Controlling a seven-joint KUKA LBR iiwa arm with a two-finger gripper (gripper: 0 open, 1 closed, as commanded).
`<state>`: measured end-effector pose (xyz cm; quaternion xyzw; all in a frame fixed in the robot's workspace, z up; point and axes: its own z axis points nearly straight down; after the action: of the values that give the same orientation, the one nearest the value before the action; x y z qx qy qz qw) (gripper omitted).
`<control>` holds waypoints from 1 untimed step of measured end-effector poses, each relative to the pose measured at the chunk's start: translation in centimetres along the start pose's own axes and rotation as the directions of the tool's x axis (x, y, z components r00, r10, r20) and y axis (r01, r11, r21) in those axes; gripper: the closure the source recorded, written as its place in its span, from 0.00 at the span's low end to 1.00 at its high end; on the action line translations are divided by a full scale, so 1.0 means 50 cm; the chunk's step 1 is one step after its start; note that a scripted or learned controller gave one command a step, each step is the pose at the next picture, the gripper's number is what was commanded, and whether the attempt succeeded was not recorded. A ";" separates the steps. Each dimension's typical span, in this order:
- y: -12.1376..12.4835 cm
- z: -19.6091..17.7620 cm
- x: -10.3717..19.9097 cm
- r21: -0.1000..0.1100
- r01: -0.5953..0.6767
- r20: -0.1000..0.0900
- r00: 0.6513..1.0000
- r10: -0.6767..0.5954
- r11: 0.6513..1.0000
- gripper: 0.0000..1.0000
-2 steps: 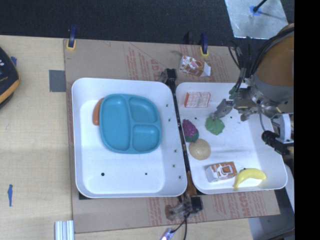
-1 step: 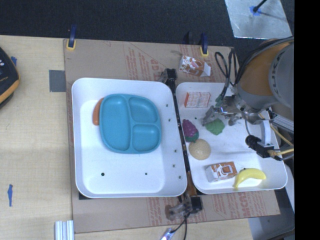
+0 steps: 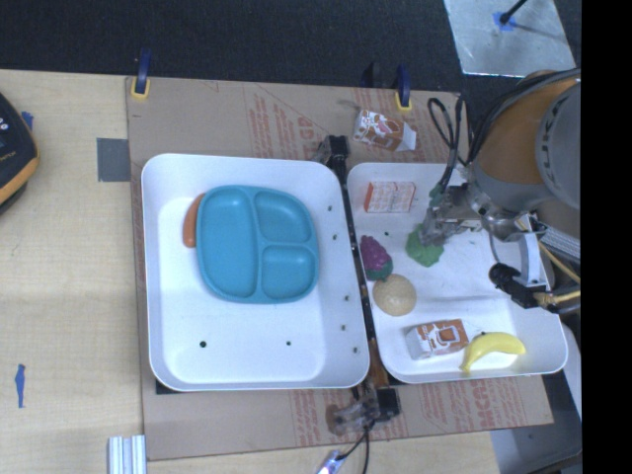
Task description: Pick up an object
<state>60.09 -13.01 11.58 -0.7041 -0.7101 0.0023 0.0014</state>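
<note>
The right bin [image 3: 553, 358] holds a green broccoli-like piece [image 3: 426, 253], a purple grape bunch [image 3: 375, 256], a beige round bun [image 3: 394, 294], a white and orange carton [image 3: 389, 197], a small brown and white box [image 3: 435, 339] and a yellow banana [image 3: 493, 351]. My gripper [image 3: 432, 229] reaches in from the right and stands right over the green piece, touching or nearly touching its top. The arm hides the bin's far right part.
The left bin [image 3: 173, 339] bears a blue divided plate [image 3: 259, 243] with an orange item [image 3: 189, 221] tucked at its left edge. A snack packet [image 3: 383, 130] lies on the cardboard behind the right bin. A black and yellow device [image 3: 12, 156] sits at far left.
</note>
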 end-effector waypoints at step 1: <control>0.000 0.000 0.000 0.000 0.000 0.000 1.000 0.000 1.000 0.00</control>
<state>60.09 -13.01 11.58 -0.7041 -0.7101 0.0023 0.0015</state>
